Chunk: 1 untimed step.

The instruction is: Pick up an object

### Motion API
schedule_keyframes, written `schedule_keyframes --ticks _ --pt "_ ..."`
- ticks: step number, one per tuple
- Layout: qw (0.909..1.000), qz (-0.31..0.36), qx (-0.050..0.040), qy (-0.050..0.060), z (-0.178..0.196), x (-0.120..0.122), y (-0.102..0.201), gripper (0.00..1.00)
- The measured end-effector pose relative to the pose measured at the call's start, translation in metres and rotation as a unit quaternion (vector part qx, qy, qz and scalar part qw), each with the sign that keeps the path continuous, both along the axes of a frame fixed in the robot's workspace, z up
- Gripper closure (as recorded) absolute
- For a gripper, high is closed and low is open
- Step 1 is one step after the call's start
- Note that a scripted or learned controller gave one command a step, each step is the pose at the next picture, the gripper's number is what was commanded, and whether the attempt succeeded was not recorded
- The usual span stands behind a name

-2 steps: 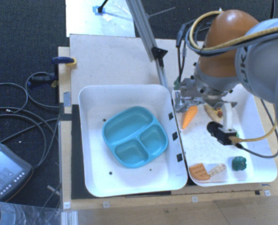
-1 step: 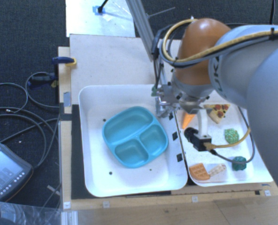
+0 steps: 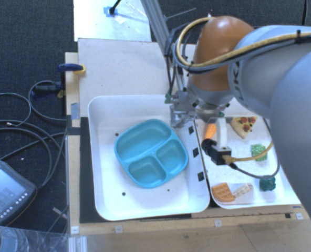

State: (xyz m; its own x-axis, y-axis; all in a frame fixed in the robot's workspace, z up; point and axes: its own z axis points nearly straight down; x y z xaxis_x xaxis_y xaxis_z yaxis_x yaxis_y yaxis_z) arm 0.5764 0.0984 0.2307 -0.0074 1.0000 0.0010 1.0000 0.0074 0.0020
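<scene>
From above, a grey robot arm reaches over the right bin, where toy food lies: pizza slice, green piece, orange waffle. Whether its jaws are apart is unclear. A blue divided plate sits in the left bin.

Light: bright and even, from above.
Shadows: soft and faint inside the left bin.
Glare: washed-out patch on the pale board at the top.
Focus: the close arm is slightly blurred.
</scene>
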Motion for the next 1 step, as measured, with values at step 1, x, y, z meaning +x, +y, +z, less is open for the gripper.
schedule_keyframes --ticks 1 --pt "1.0 0.0 -0.0004 0.0 -0.0001 -0.0004 -0.0005 0.0"
